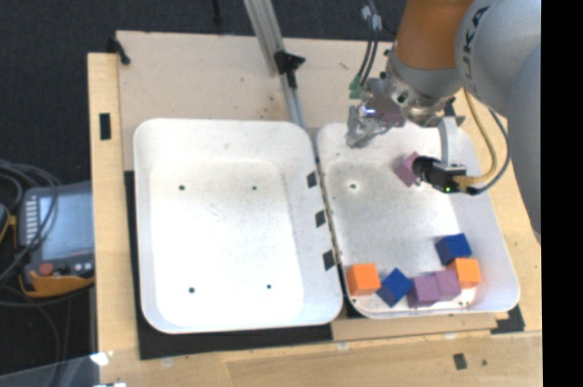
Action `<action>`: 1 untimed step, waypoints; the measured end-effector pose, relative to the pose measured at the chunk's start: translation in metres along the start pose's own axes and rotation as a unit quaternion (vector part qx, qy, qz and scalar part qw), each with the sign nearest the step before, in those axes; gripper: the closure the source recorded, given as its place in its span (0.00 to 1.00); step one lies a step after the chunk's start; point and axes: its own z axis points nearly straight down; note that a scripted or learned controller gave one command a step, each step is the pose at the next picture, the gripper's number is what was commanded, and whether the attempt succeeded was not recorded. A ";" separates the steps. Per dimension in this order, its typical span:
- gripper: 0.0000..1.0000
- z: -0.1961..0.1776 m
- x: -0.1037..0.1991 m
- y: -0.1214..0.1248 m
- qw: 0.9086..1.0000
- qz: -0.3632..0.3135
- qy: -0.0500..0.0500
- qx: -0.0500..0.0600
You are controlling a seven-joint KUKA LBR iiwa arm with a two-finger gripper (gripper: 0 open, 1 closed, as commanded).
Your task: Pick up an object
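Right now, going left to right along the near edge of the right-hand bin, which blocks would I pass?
Orange block → blue block → purple blocks → a second orange block.

Seven small blocks lie in the right-hand bin [351, 194]; six cluster along its near edge, one sits apart near its far end; an orange cube [363, 278] rests at the near left corner, just beside a blue cube [395, 286] turned on the diagonal; next comes a purple block [426, 289], touching a second purple block [447, 284]; an orange block [467, 271] sits at the right end of that row, touching the second purple one; a blue block [453, 249] lies just behind it, tilted slightly; a lone purple block [406, 168] lies well apart from the cluster, partly hidden on its right side.
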 end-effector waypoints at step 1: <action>1.00 -0.005 0.057 0.008 1.000 -0.001 0.001 -0.001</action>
